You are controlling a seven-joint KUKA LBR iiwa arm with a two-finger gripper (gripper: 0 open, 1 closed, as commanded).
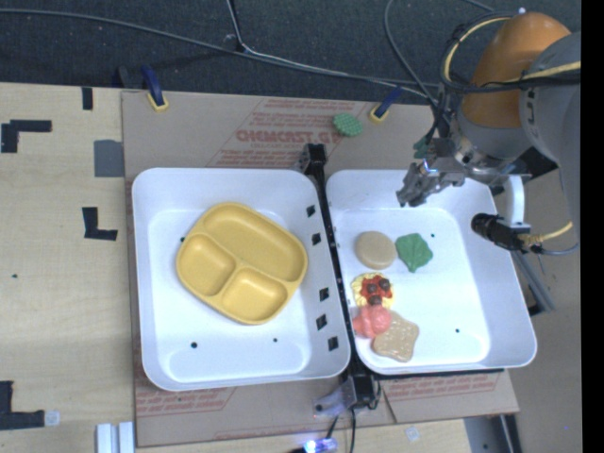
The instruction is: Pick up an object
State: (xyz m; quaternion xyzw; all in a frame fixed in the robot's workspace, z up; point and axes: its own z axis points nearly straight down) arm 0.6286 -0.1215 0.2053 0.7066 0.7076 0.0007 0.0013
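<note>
Bins, two of them, shallow and white, sit side by side on a brown cardboard sheet (274,140) that lies on the tabletop (57,253). The left bin (151,347) carries one yellow divided plate (242,262) with three compartments, tilted at an angle near that bin's middle. The right bin (500,338) carries five small things, all toward its left half, close to the divider between the bins. Nearest the divider's midpoint lies one round tan disc (375,249); one green leaf-shaped piece (413,252) lies just beside it, further from the divider. Below the disc come one yellow piece with red and dark toppings (375,289), then one pink piece (370,322), then one tan cookie-like piece (396,339), the three touching in a short chain. One further green piece (347,125) lies on the cardboard beyond the bins' far edge. The grey arm with its orange band (510,64) reaches over the right bin's far corner. Its hand (415,192) hangs above bare bin floor, up beyond the disc, with nothing between its fingers; how wide they stand cannot be told.
</note>
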